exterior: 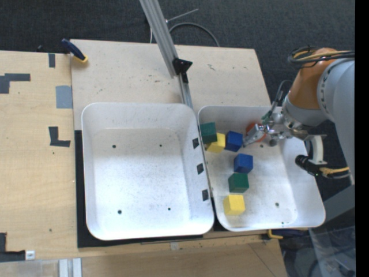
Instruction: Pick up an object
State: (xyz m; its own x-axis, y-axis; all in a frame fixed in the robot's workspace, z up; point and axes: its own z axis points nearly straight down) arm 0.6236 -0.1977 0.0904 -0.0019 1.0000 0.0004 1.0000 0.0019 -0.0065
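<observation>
The right bin (300, 209) holds several small blocks. A green block (208, 131), a yellow block (216, 143) and a blue block (233, 141) cluster near its far left corner. Another blue block (243, 163), a second green block (238, 182) and a second yellow block (234, 203) lie in a line toward the front. My gripper (258, 133) is low in the far part of this bin, just right of the clustered blue block. A small red patch (252, 128) shows at its tip; I cannot make out what it is.
The left bin (138, 172) stands beside the right one. A slanted metal pole (164, 36) crosses the far bench and ends between the bins. A cable (193, 27) loops behind. The arm's grey body (323, 97) hangs over the right bin's far right corner.
</observation>
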